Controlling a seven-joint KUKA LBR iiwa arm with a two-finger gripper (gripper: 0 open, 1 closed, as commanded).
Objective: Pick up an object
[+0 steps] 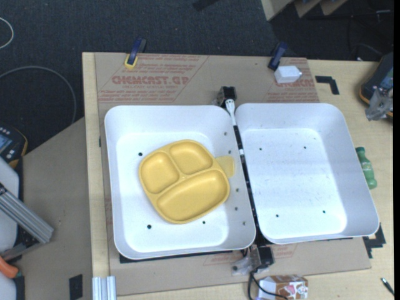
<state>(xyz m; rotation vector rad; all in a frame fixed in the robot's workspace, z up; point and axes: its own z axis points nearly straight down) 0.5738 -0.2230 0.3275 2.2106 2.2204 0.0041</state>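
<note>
Yellow plate (183, 181) lies flat in the left bin (119, 142), a little toward that bin's inner wall. Smooth, matte plastic by the look of it; rounded outline, moulded into three shallow sections: two small ones on the far side, one long one on the near side. A small yellow tab (225, 165) sticks out from the plate's right edge, toward the divide between the bins.

Left bin: shallow, white, glossy, rounded corners, low sloping walls, a few small dark dots on its floor around the plate. Right bin (359, 195) sits just right of the left bin, rims touching along a dark seam; same shape and finish, with faint grey speckling on its floor.

Both bins rest on a flat brown cardboard sheet (156, 77) with red printed lettering, spread over the pale desk (62, 167). Behind the left bin, a blue and yellow clamp (134, 53) grips the sheet's far edge. A small white block (287, 74) sits farther right along that edge. A green cylinder-like piece (366, 166) lies against the right bin's outer rim.

End effector (379, 99): a grey metal part at the view's right edge, well apart from the plate; cannot tell how it stands.
</note>
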